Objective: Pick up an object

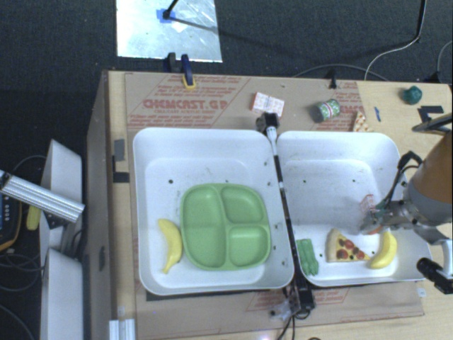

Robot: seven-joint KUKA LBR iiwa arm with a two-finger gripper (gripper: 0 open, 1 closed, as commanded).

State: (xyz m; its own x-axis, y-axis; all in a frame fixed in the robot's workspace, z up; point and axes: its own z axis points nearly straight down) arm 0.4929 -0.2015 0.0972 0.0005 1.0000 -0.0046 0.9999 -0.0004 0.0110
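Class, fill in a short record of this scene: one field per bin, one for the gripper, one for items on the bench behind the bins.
left bin: green plate; banana touching its left edge
right bin: pizza slice, second banana, green block
gripper: low in the right bin, just above the second banana; finger state unclear
bench behind bins: small can, card

Two shallow white bins sit side by side on the brown cardboard-covered counter (212, 105). The left white bin (152, 154) holds a round green divided plate (226, 225) with a yellow banana (170, 245) just beside its left edge. The right white bin (333, 154) holds a green oblong block (307, 255), a pizza slice (345, 247) and a second yellow banana (383, 251) along its near side. The grey arm's gripper (375, 220) hangs just above that banana.
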